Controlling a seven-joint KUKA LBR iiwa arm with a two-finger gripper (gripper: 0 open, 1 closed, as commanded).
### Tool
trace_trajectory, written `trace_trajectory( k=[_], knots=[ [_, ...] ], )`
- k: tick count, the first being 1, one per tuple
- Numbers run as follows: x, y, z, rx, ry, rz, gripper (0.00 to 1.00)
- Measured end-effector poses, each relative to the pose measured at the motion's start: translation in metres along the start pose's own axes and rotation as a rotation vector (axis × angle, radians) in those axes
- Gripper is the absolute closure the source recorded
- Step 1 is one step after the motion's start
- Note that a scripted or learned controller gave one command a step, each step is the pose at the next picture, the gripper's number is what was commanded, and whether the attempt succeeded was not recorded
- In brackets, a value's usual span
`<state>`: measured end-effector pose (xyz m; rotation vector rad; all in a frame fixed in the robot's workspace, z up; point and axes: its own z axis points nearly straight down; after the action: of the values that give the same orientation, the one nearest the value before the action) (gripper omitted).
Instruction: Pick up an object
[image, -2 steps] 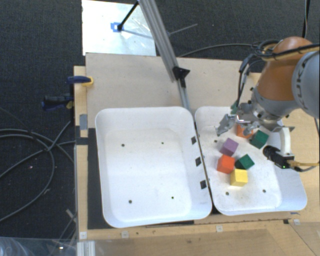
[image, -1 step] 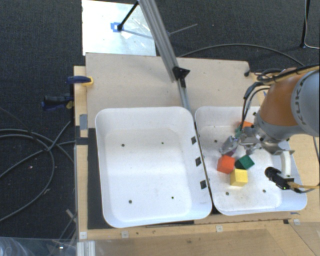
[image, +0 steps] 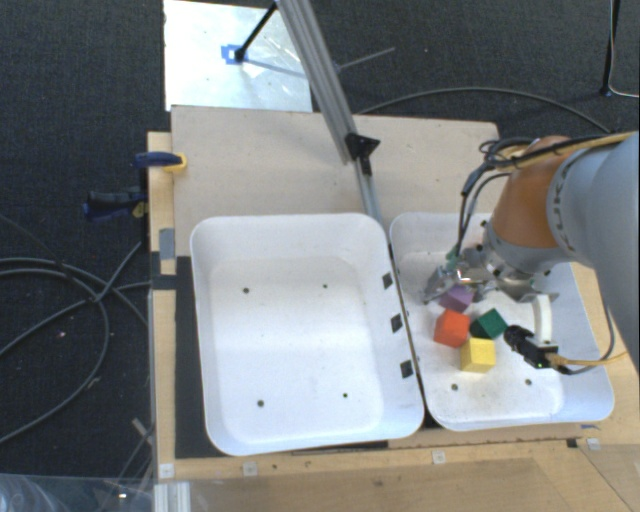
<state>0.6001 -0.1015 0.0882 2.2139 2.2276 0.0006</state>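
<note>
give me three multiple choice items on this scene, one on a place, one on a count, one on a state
1. Where are the blocks?
A. in the left bin
B. in the right bin
C. on the bench behind the bins

2. How many blocks are there?
A. two
B. four
C. six

3. How does the yellow block lie?
A. stacked on the orange block
B. outside the bins
C. flat on the bin floor, beside the orange block

Answers:
1. B, the blocks lie in the right bin, under the hand.
2. B, there is a purple block, an orange block, a green block and a yellow block.
3. C, the yellow one rests on the white floor just right of and below the orange one.
</note>
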Motion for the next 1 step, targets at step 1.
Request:
trace_trajectory(
  k=[1],
  knots=[
    [-0.0012,0.0003,-0.0131,-0.003,0.000,0.000,1.00]
  ],
)
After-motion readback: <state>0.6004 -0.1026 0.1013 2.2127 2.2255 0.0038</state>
